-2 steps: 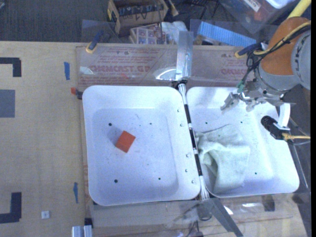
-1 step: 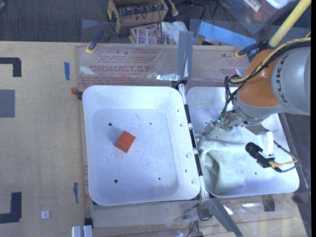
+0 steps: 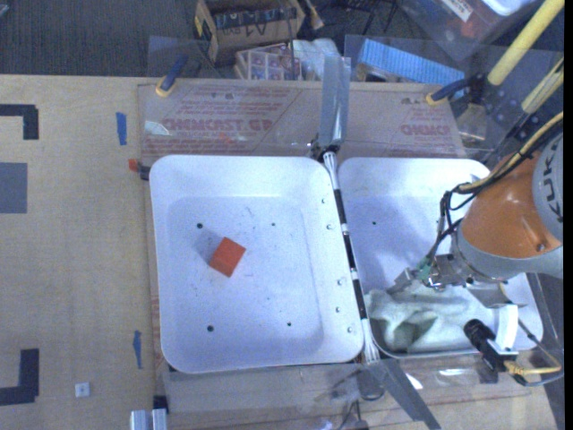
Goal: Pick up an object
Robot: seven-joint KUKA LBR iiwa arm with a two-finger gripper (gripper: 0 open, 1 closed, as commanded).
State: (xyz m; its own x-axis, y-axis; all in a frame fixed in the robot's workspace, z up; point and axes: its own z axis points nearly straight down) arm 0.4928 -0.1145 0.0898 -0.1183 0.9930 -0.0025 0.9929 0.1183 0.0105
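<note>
An orange-red block [image 3: 227,256] lies alone on the floor of the left bin [image 3: 179,186], a little left of its middle. In the right bin [image 3: 394,195] a crumpled pale cloth [image 3: 421,319] covers the near end. My gripper [image 3: 428,274] hangs low over the far edge of that cloth, under the orange band of the arm [image 3: 510,222]. Its metal parts sit right above the cloth, and the arm hides most of them.
A grey divider ridge [image 3: 345,240] runs between the two bins. A clear plastic wall [image 3: 331,106] stands behind them. Boxes and clutter lie beyond the bench's far edge. Black cables loop beside the arm at the right.
</note>
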